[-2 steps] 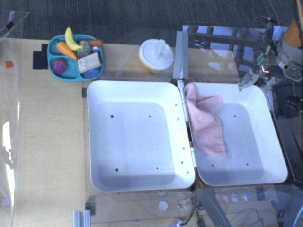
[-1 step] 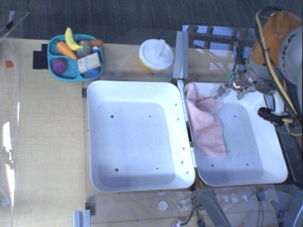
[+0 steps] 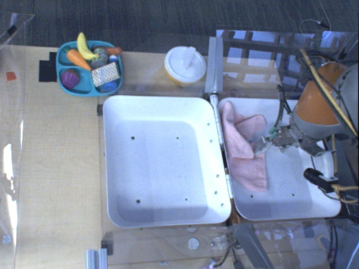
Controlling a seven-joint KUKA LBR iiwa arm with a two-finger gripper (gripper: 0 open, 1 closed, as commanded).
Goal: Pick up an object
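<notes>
a: i start from the big things. i see two white bins side by side, the left bin [image 3: 157, 161] and the right bin [image 3: 291, 200]. the arm [image 3: 322, 108] comes in from the right side and hangs over the right bin.

b: and the thing to pick?

a: a pink cloth [image 3: 244, 150] lies in the right bin, along its left wall, crumpled, with one edge climbing a little on the rim. the gripper [image 3: 263, 144] is low at the right edge of this cloth, touching it or just beside.

b: does it hold the cloth?

a: i cannot tell. the end of the gripper is blurred, so open or closed is not visible to me, and i see no cloth lifted.

b: how would you do this step well?

a: i think the grasp should take a thick fold, not a flat single layer, because a thin layer may slip out. then lift straight up and slowly, away from the bin wall.

b: anything small outside?

a: a blue tray [image 3: 88, 69] with toy food and a yellow bowl [image 3: 185, 65] stand behind the bins, well apart.
</notes>
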